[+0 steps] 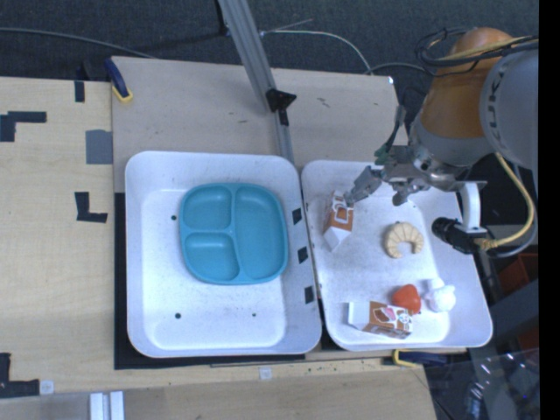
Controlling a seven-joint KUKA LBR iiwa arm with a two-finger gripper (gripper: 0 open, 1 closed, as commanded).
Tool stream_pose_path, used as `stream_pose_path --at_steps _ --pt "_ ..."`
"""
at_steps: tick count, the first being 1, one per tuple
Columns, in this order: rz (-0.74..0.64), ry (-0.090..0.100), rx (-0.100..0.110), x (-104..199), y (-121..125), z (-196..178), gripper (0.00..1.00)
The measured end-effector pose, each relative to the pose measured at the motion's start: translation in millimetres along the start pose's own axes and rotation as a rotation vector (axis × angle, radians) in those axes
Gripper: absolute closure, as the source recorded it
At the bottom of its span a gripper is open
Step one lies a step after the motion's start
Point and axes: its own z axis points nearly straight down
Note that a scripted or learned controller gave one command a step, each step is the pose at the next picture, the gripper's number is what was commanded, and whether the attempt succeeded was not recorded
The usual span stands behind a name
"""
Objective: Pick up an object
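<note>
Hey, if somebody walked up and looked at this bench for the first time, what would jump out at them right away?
Probably the teal divided tray, lying alone in the left bin. Next, the grey and orange arm reaching in from the right, its gripper hovering over the top of the right bin beside a small orange and white carton. A croissant lies near that bin's middle.

Single fixed camera sat above the bench, looking down at a slant from moderate height. Both shallow white plastic bins filled mid-frame; grey-and-orange arm entered at 2 o'clock.
</note>
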Motion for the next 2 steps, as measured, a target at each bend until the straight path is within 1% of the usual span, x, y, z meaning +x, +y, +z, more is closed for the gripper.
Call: stream_pose_path --at_steps 1,2 --pt "0.0 0.0 0.0 0 0 0 0.0" --pt "0.001 -0.001 0.004 1 -5 44 0.0"
